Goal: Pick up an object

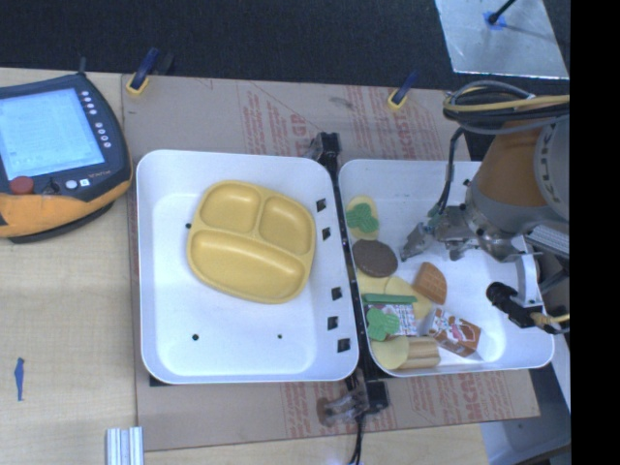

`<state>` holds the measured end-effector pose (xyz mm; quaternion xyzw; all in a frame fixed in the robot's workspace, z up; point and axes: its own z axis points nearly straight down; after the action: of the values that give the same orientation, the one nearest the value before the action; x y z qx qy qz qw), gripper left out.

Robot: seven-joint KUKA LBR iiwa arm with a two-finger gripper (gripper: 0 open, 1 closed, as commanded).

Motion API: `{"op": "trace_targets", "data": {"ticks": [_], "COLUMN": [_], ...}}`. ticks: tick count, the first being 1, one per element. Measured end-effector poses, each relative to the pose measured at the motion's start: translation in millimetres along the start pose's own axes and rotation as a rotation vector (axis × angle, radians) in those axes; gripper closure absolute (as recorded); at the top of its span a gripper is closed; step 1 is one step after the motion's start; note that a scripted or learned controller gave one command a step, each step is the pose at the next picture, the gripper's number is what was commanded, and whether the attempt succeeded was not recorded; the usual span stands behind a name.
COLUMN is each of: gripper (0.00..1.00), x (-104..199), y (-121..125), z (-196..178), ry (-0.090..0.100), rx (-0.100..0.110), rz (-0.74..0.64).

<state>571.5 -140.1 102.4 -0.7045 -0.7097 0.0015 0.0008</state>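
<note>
Here, your claw (426,243) hangs in the right bin (504,361), toward its upper middle; whether it is apart or together you cannot tell from this slant, and nothing shows clamped in it. The arm (513,177) leans in from 3 o'clock, which keeps the claw over the bin's crowded left half.

At 5 o'clock from the claw, near it, lies a tan wedge-shaped piece (431,282). At 8 o'clock sits a brown disc (374,258); at 10 o'clock a green piece on a pale round (363,218). Farther down, toward 6 o'clock, a red-brown packet (455,334), a green leafy bit (383,324) and a yellow slab (397,352) crowd together, touching.

Judgement: the candidates bunch against the left wall, so the tan wedge, standing freest, looks the easiest pick.

Across the divider, at 9 o'clock, the left bin (165,347) holds a yellow divided tray (254,241). A pendant (58,153) rests on the surface at far 9 o'clock.
</note>
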Motion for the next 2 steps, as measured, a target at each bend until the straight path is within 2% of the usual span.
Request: {"op": "trace_targets", "data": {"ticks": [1,2], "gripper": [0.0,0.0], "x": [-28.0,1.3], "y": [-58.9,-24.1], "z": [11.9,10.5], "ry": [0.002,0.001], "rx": [0.006,-0.003], "rz": [0.007,-0.002]}}
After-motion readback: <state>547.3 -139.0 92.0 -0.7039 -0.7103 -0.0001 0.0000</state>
